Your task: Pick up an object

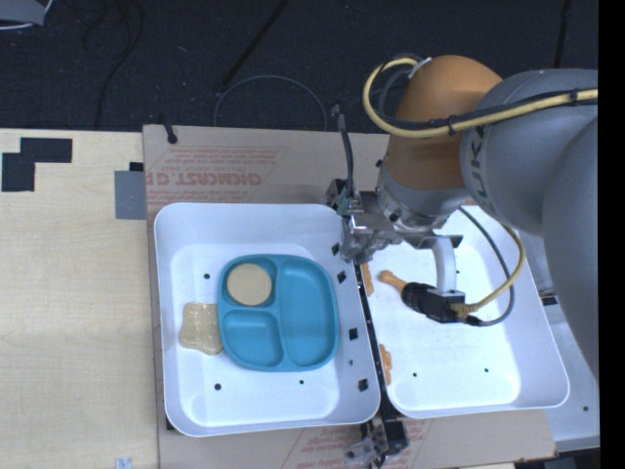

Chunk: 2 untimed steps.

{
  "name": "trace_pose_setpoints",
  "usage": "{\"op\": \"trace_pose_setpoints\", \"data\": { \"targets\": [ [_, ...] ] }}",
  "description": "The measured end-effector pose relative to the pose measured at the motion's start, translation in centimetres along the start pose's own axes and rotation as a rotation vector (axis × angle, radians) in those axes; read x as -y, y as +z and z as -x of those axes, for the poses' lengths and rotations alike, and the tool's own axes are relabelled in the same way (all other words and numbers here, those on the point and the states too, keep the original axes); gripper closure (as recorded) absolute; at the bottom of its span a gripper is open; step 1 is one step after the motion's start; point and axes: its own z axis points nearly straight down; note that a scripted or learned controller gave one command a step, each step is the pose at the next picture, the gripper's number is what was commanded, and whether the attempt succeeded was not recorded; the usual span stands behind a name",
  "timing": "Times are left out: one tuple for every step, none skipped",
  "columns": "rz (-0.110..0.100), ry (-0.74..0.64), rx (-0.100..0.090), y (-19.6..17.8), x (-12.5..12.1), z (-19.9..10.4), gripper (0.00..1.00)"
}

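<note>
One orange piece lies just right of the gripper, whose grip I cannot tell.

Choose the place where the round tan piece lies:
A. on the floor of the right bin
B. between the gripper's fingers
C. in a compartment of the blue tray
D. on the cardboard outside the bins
C: the round tan piece sits in the upper-left compartment of the blue tray, in the left bin.
</note>
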Motion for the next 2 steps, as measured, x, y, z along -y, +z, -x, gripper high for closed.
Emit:
{"op": "trace_pose_setpoints", "data": {
  "targets": [
    [0.003,0.001,0.001,-0.89,0.46,-5.17,1.0],
    [0.003,0.004,0.003,-0.87,0.46,-4.97,0.0]
  ]
}}
